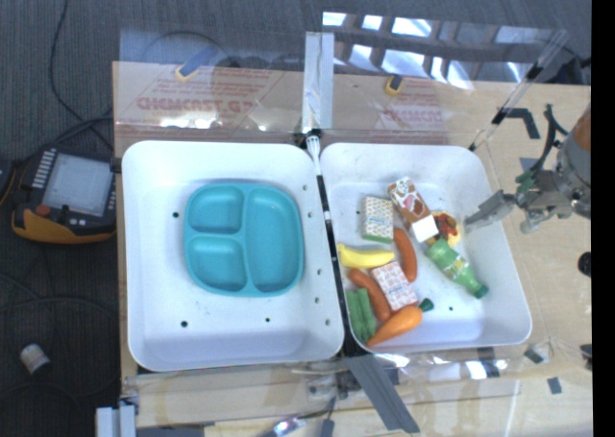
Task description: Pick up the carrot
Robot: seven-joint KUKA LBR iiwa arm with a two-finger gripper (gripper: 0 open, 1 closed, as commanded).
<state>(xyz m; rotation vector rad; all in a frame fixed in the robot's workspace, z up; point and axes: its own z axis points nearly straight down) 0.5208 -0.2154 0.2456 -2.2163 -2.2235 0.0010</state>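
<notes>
The jaws (497,223) hang at the 3 o'clock rim of the right shallow white plastic bin (500,325). The two grey prongs seem parted and grasp nothing, though they are small and partly lost against the wall, so that reading is a cautious one. The grey arm (567,190) behind them reaches in from 3 o'clock and stays above the desk (553,272) rather than over the heap, probably so that the bin's contents stay open to the camera.

Nearest the jaws, toward 8 o'clock, a green plastic bottle (457,268) lies on its side. Past it the toy food is crowded against the bin's 9 o'clock wall:
- a red-and-white carton (407,199)
- a pale printed box (378,219)
- an orange-red sausage-shaped piece (405,254)
- a yellow plastic banana (365,255)
- a pink checked packet (394,281)

The orange tapered toy carrot with its green tuft (396,324) lies between 7 and 8 o'clock from the jaws, low in the right bin near its 6 o'clock wall, and is untouched. It points slantwise, tuft up toward 2 o'clock. Its tip seems to rest against a dark green vegetable piece (359,312), and a second orange-red piece (371,292) sits just beside it. That crowding likely leaves the tuft end the freer place to close on. The look-alike orange pieces could draw a wrong pick.

The left white bin (154,329) at 9 o'clock bears a teal divided plastic plate (242,238), well apart from the carrot.
</notes>
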